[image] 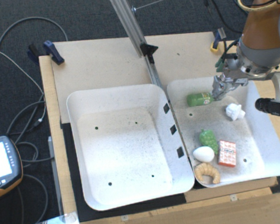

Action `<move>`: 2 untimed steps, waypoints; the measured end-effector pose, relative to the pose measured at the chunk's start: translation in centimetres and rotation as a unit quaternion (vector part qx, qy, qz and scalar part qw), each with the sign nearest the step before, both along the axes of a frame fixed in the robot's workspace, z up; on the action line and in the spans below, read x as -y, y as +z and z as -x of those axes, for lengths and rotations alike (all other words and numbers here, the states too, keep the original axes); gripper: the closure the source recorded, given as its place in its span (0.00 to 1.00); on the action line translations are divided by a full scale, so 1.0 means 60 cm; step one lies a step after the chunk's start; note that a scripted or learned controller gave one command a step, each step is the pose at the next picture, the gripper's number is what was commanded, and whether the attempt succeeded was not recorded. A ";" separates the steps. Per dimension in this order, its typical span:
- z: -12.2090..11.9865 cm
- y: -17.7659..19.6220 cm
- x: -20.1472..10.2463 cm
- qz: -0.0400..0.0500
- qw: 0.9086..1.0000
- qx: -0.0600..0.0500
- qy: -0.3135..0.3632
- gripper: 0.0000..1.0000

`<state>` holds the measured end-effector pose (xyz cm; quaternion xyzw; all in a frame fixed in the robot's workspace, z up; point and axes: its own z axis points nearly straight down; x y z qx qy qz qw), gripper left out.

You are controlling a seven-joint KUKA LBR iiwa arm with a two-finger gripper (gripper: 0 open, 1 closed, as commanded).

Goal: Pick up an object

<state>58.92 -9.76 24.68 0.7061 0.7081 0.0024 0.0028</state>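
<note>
The right bin (264, 145) holds several objects. A green bottle (199, 98) lies on its side near the bin's far edge. A crumpled white piece (234, 111) rests to its right. Lower down sit a green bumpy object (208, 138), a white egg (203, 154), a tan croissant (208, 172) and a red and white box (227, 153). My gripper (220, 89) hangs from the orange-banded arm just right of the green bottle's cap end, low over the bin. I see nothing held between its fingers.
The left bin (119, 146) lies beside the right one, split from it by a metal rail (146, 58). Clamps sit at the bench's far corners (52, 51). A pendant (0, 165) and cables lie on the floor at left.
</note>
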 end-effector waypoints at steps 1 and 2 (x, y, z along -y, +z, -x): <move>0.037 -0.011 -0.097 -0.002 1.000 -0.005 0.002 1.00; 0.052 -0.002 -0.175 -0.002 1.000 -0.005 0.002 1.00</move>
